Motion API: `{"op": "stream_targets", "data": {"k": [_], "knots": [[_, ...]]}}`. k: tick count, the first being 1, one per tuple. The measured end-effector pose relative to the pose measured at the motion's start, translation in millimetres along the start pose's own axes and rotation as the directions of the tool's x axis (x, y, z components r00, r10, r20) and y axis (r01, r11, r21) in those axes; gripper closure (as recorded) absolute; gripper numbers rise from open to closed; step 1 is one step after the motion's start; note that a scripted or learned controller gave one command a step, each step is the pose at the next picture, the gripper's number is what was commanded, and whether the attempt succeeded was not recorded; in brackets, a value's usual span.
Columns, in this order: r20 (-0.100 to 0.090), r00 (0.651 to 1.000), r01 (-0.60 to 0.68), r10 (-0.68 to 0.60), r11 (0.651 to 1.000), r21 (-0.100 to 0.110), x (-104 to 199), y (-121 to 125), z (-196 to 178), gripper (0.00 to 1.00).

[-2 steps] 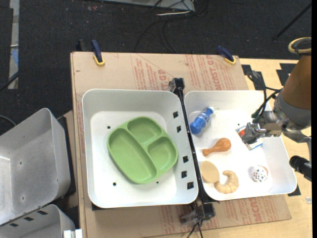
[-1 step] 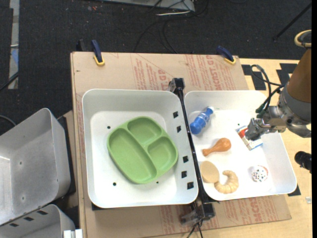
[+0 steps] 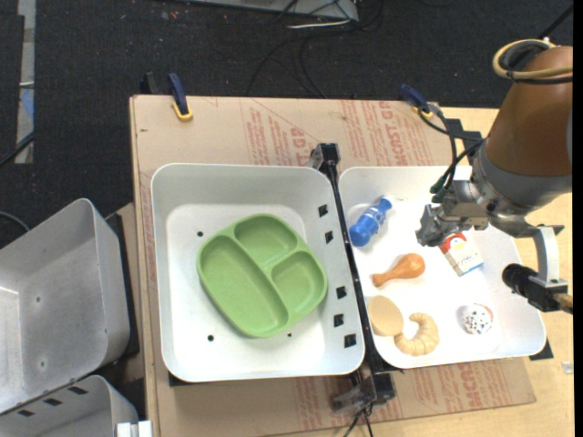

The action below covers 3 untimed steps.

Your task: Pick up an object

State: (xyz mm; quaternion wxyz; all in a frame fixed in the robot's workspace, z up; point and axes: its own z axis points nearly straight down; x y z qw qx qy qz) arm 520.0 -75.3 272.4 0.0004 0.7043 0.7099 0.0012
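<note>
The right bin point(image 3: 510, 344) holds a blue bottle point(image 3: 367, 222), an orange drumstick toy point(image 3: 401, 269), a tan round piece point(image 3: 384, 316), a pale croissant-shaped toy point(image 3: 418, 333), a white speckled ball point(image 3: 475, 319) and a small white and red carton point(image 3: 463, 254). My gripper point(image 3: 439, 229) hangs low over the upper middle of this bin, just left of the carton and above the drumstick. Its dark body hides the fingertips, and nothing is seen between them.
The left bin point(image 3: 173, 271) holds a green three-compartment plate point(image 3: 262, 273). A black divider with clips point(image 3: 344, 271) runs between the bins. A grey tub point(image 3: 55, 308) stands off the bench at left. Cables lie on the dark floor behind.
</note>
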Motion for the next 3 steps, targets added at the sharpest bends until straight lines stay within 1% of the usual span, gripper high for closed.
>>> {"op": "stream_targets", "data": {"k": [1, 2, 3], "knots": [[0.001, 1.0, -0.001, 0.001, 1.0, 0.001, 43.9, 13.2, 3.9, 1.0], [0.0, 1.0, 0.001, -0.001, 1.0, 0.001, 97.4, 42.6, 16.4, 1.0], [0.0, 1.0, 0.0, 0.0, 1.0, 0.0, 151.7, 62.3, 19.5, 1.0]]}}
